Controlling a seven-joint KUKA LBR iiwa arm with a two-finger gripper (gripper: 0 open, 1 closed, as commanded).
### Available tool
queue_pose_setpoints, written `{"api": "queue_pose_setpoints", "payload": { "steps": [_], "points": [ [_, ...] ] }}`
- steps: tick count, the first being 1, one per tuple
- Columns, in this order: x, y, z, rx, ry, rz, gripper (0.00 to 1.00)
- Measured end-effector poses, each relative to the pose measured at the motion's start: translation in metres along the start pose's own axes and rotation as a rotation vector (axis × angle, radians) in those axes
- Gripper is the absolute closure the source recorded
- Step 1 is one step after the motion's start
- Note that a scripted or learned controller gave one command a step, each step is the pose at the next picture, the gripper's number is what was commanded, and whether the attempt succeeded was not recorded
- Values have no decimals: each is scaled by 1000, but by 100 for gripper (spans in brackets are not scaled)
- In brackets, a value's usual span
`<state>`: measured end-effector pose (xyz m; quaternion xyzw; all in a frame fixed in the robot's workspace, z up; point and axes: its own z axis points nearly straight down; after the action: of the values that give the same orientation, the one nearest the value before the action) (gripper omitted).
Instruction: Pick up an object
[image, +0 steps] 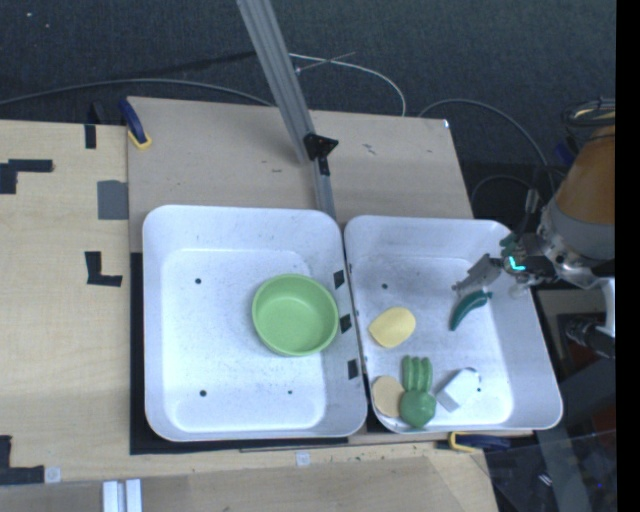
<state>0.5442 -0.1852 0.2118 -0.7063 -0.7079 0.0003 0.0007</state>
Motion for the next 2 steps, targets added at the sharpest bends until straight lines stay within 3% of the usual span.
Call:
{"api": "queue_pose_setpoints", "payload": {
  "steps": [2],
  "points": [
    [-7,-7,119,7,0,2,0]
  ]
}}
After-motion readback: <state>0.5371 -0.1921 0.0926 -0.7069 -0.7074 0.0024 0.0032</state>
